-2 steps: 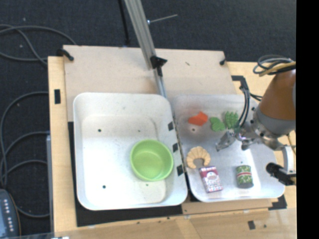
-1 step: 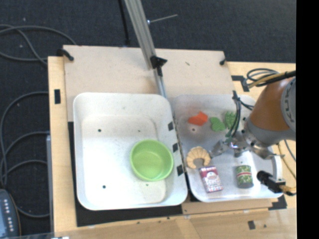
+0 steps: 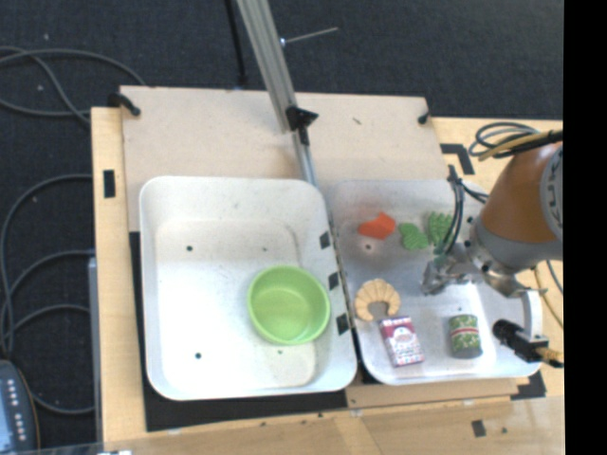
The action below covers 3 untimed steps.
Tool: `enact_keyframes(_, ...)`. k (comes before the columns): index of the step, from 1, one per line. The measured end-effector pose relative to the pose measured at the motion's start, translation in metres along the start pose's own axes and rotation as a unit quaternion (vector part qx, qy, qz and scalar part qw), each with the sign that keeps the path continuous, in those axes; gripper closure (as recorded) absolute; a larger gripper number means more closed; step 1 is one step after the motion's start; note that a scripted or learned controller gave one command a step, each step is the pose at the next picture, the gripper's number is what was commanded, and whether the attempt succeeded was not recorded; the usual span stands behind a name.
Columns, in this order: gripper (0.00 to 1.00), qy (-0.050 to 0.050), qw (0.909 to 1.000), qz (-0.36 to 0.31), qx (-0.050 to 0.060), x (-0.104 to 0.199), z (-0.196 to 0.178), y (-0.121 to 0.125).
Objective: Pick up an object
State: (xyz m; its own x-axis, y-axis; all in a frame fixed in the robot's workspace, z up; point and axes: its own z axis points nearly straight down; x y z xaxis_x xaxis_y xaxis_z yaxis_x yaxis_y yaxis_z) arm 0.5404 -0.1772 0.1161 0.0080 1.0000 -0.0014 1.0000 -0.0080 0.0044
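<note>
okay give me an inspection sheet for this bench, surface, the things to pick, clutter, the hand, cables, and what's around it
Surface: wooden bench bearing two white bins, left bin and right bin.
Job's things: green bowl in the left bin; in the right bin an orange toy, green pieces, croissant, red carton and green can.
Clutter: nothing seen.
Hand: hand low over the right bin, near the green pieces; holding nothing that can be made out.
Cables: dark cables at the bench's right; loose cables on the floor at left.
Surroundings: dark carpet; metal rail slanting in from the top.
</note>
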Motion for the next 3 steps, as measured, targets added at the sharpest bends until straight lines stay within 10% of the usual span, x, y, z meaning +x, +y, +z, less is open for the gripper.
enact_keyframes(2, 1.00, 0.000, 1.0000, -0.005, 0.001, -0.003, -0.089, 0.005)
enact_keyframes(3, 1.00, 0.001, 1.0000, -0.006, 0.002, 0.041, -0.098, 0.034)
